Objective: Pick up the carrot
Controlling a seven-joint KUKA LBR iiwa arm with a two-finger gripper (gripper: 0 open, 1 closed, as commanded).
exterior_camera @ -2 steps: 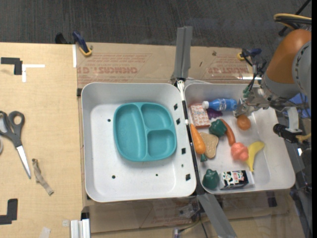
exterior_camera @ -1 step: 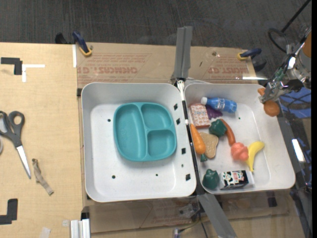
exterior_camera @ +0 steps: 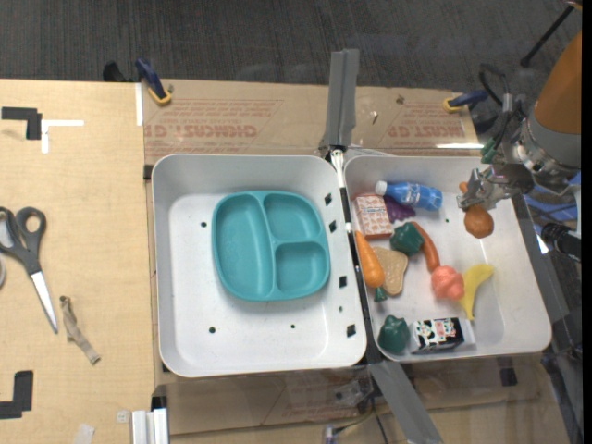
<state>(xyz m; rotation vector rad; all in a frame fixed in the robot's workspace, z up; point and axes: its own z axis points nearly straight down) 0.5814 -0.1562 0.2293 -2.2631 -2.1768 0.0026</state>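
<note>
Two bins on tabletop (exterior_camera: 74, 202): teal tray (exterior_camera: 271, 245) at left; carrot (exterior_camera: 369, 261) lying free along right bin's (exterior_camera: 518, 340) left wall, probably light, rigid, smooth, best pinched mid-body; tool (exterior_camera: 478, 197) far right, state unclear, above orange ball (exterior_camera: 478, 222)

Single fixed camera, mounted above worktop (exterior_camera: 74, 276), looking down at slant. Moderate distance: both white bins in full view, left bin (exterior_camera: 176, 340) and right bin (exterior_camera: 523, 326), side by side. Arm (exterior_camera: 555, 109) enters from frame right. Far edge of worktop at top.
</note>
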